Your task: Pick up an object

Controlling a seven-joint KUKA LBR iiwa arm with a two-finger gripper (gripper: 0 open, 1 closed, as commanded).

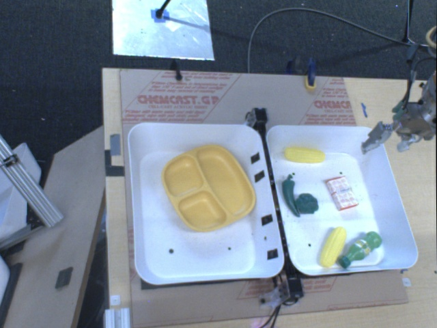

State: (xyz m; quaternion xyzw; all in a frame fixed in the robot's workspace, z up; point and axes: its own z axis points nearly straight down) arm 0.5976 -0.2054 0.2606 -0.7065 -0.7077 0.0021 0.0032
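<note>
A: Looking down from the fixed camera, what lies on the desk (225, 87)?

B: Two shallow white bins side by side. The left bin (147, 251) carries a yellow divided tray (208, 186), three compartments, lying a little askew near the bin's middle. The right bin (396, 214) carries the loose things.

A: Which ones?

B: A corn cob (304, 156) lies flat near that bin's far edge. A dark green vegetable (299, 198) with a curled stem sits toward the bin's left wall, close to the seam between the bins. A small red and white box (341, 193) lies near the middle, just right of the vegetable and apart from it. By the near edge a second corn cob (332, 246) lies tilted, and a green bottle (360, 249) lies on its side just beside it, touching or nearly so.

A: And the arm?

B: It reaches in from the right edge of the desk. The pincer (390, 137) hangs over the far right corner of the right bin, above its rim, well apart from every object.

A: Has it got anything?

B: No. Its fingers stand spread, one pale finger (376, 137) pointing left over the bin, with nothing between them. All five objects rest on the bin floor.

A: Anything else?

B: A shiny metal sheet (162, 20) lies beyond the desk's far edge on the dark floor.
</note>
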